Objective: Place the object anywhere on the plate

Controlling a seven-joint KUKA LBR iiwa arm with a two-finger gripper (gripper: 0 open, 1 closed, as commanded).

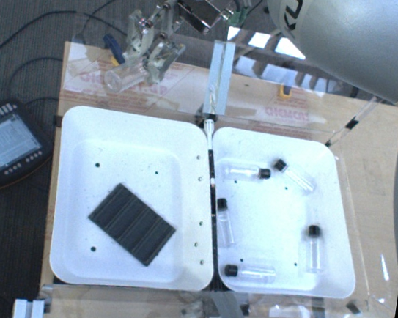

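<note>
Looming across the upper right, grey robot arm; below it, pale brown desk carrying two bins side by side.

Left of centre, shallow white left bin, holding a dark grey ribbed rectangular plate lying flat and askew in its lower half. Right of centre, shallow white right bin, touching the first along the middle seam. At the far left edge, off the desk, black handheld control pendant. At upper left, beyond the bins, clear-fingered tool under a tangle of cables; spread or pressed together, cannot tell. Scattered in the right bin, well apart from the plate, five small clear glass vials with black caps, all lying on their sides.
</note>
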